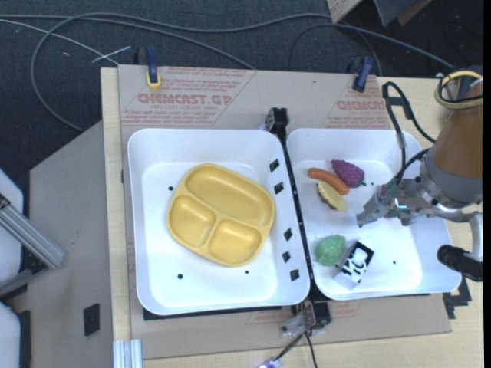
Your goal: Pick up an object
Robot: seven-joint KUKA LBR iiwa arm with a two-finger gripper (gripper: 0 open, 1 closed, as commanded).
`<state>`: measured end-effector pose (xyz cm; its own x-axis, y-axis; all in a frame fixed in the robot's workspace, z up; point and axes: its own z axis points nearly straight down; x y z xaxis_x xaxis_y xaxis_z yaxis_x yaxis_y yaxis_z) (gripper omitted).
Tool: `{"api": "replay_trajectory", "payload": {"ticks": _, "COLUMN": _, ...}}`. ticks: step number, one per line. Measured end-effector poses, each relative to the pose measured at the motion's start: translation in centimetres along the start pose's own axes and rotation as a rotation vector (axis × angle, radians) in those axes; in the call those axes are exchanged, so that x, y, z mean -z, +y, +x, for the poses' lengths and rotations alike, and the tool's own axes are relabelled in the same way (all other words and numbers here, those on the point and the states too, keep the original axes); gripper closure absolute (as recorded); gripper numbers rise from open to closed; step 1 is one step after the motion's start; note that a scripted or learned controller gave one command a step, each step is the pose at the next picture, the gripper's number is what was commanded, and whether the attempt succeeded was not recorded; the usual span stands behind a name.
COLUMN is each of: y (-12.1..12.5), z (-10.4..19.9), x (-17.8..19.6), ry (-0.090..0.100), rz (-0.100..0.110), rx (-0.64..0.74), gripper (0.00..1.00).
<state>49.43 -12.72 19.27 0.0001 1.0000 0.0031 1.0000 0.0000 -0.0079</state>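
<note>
Gripper [374, 213] over right bin [399, 274], finger state can't tell, nr green toy [331, 248], yellow tray [220, 215] in left bin [149, 228]

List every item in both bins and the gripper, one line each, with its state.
Yellow divided plate: lying flat in left bin, compartments bare.
Purple grapes: right bin, touching the carrot.
Orange carrot: lying flat.
Green toy: resting beside black-and-white box.
Gripper: over right bin, holding nothing visible.

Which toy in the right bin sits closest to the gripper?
The yellow banana-like toy; it lies just left of the gripper. The purple grapes, orange carrot, green toy and black-and-white block sit farther off.
</note>
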Motion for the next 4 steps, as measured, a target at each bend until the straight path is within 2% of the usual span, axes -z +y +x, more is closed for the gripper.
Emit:
{"api": "replay_trajectory", "payload": {"ticks": 1, "y": -0.6, "z": 1.0, "x": -5.1, "ry": 0.001, "rz": 0.000, "rx": 0.000, "gripper": 0.00}}
{"api": "replay_trajectory", "payload": {"ticks": 2, "y": 0.1, "z": 1.1, "x": -9.4, "ry": 0.004, "rz": -0.021, "rx": -0.002, "gripper": 0.00}}
{"api": "replay_trajectory", "payload": {"ticks": 3, "y": 0.4, "z": 1.2, "x": -8.1, "ry": 0.000, "rz": -0.032, "rx": 0.002, "gripper": 1.00}}
{"api": "replay_trajectory", "payload": {"ticks": 4, "y": -0.4, "z": 0.6, "x": -2.5, "ry": -0.004, "rz": -0.011, "rx": 0.000, "gripper": 1.00}}
